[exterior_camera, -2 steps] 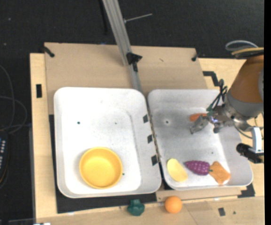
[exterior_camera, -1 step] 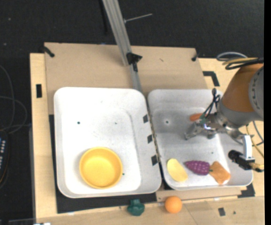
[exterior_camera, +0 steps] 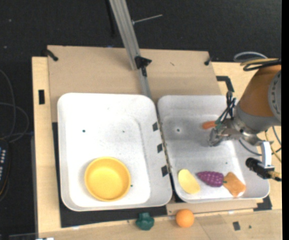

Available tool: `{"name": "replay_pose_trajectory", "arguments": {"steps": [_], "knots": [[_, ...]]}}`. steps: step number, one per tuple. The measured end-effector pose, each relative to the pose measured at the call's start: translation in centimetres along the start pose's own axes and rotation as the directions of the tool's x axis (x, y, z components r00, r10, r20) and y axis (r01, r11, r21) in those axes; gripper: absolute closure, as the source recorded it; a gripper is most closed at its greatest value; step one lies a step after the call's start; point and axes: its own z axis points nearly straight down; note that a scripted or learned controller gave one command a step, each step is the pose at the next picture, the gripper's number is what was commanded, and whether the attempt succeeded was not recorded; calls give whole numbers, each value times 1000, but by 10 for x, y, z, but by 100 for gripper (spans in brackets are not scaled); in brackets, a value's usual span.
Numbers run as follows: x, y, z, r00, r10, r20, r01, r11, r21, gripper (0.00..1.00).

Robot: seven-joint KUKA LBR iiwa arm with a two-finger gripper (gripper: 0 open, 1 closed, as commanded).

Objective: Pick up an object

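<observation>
The gripper (exterior_camera: 215, 136) is seen low inside the right bin (exterior_camera: 184, 111), near its right wall, and whether it is released or clenched cannot be told from this slanted view. Just beside its tip, on the upper left, a small orange-red object (exterior_camera: 208, 125) lies on the bin floor; it is judged the likeliest thing for the pick, though contact with it cannot be made out, and nothing is seen to be held. The piece appears small and is presumed light and stiff, probably a smooth plastic toy that may slip or skid on the white floor; a hold across its narrow width, near its middle, is judged best. Along the near edge of the same bin three further items are counted: one pale yellow piece (exterior_camera: 188, 181), one purple knobbly piece (exterior_camera: 210, 178) resembling a grape bunch, and one orange piece (exterior_camera: 234, 184), lying close together in a row, the purple one just beside the orange. These also are taken to be light play food; the purple one's bumpy surface should offer better purchase than the smooth yellow one. In the left bin (exterior_camera: 104, 114) one yellow bowl (exterior_camera: 107, 178) is counted, rigid-looking and best taken by its rim. Outside the bins, on the bench (exterior_camera: 99, 64), one orange ball (exterior_camera: 185, 218) and one small green object (exterior_camera: 145, 221) are counted, the ball likely to roll if nudged.
</observation>
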Motion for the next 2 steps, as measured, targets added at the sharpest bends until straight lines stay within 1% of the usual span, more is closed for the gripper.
{"name": "replay_pose_trajectory", "arguments": {"steps": [1, 2], "knots": [[4, -5, -59, 1000, -7, 0, 7, 1000, -3, 100], [-1, -2, -101, 1000, -7, 1, 7, 1000, 0, 100]]}}
